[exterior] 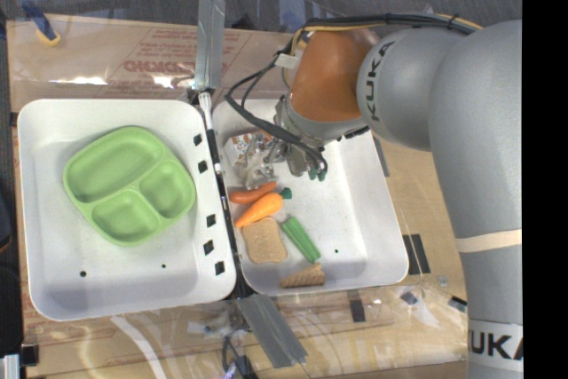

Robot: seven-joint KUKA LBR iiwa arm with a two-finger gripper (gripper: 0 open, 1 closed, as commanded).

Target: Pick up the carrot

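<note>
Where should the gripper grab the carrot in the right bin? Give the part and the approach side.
Grip the carrot across its thick orange middle, coming straight down from above. It lies flat and slanted, green tip up-right. The toast slice sits close below and a thinner orange piece just above, so fingers would probably fit best at the narrow sides, closing across its width. The gripper hovers just above.

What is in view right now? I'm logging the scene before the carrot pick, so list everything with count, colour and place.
carrot: 1, orange with a green tip, right bin, near its left wall
second carrot-like piece: 1, orange-red, just above the carrot
green vegetable: 1, green, right of the bread slice
bread slice: 1, tan, below the carrot
cone-like piece: 1, brown, right bin's front edge
divided plate: 1, light green, left bin
bins: 2, white, side by side
arm: 1, grey with orange band, from the right
gripper: 1, metallic, above the carrots
</note>
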